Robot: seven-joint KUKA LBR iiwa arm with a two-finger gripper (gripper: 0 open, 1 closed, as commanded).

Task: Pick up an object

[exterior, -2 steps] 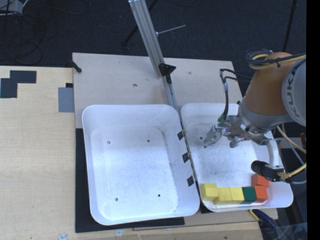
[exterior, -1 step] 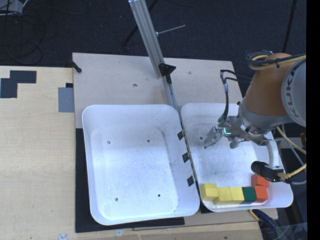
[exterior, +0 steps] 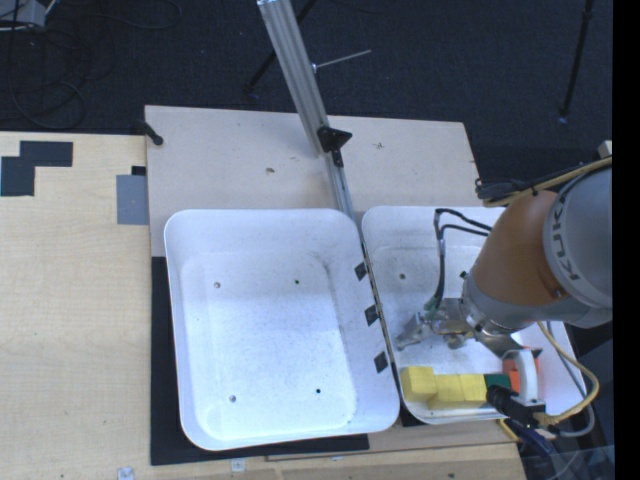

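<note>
The left bin point(exterior: 265, 328) sits beside the right bin point(exterior: 400, 258), their rims touching. My claw point(exterior: 418, 330) hangs low over the right bin's middle, near its left wall; whether it is wide or narrow I cannot tell. The yellow block point(exterior: 440, 386) lies along that bin's near edge, long axis left-right, an orange-and-green object point(exterior: 513, 373) at its right end.

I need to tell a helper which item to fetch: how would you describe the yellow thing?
Find the right-hand white bin, where the arm reaches in. Along its near edge lies a yellow block, long and boxy. An orange item lies at its right end; the block alone is yellow.
</note>
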